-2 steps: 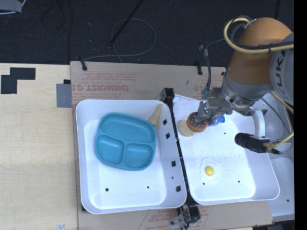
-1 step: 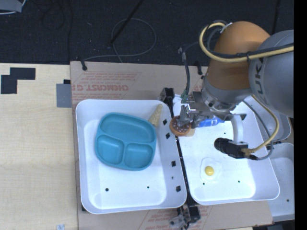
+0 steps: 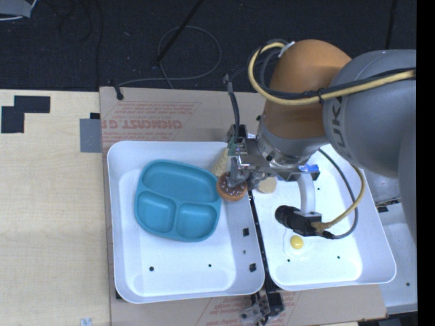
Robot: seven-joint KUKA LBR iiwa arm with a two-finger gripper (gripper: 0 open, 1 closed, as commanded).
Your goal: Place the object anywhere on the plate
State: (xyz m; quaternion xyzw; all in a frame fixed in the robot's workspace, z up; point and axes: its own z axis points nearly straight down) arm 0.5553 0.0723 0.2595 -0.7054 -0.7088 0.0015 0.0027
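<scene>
At frame centre, my gripper (image 3: 237, 172) hovered over the seam between the two white bins, a brown, doughnut-like object (image 3: 232, 188) at my fingertips just off the blue plate's (image 3: 177, 200) right rim; whether my fingers truly clasped it I could not tell. The three-compartment plate lay in the left bin (image 3: 129, 277). The right bin (image 3: 353, 267) held a small yellow item (image 3: 296, 242)

Table (image 3: 47, 216): pale wood surface, dark floor with cables beyond its far edge. Black squares and a grey patch marked near the far left. A printed cardboard sheet (image 3: 170, 117) lies flat on it. On the cardboard, two shallow white bins side by side, touching: left bin (image 3: 177, 270), right bin (image 3: 340, 263).
</scene>
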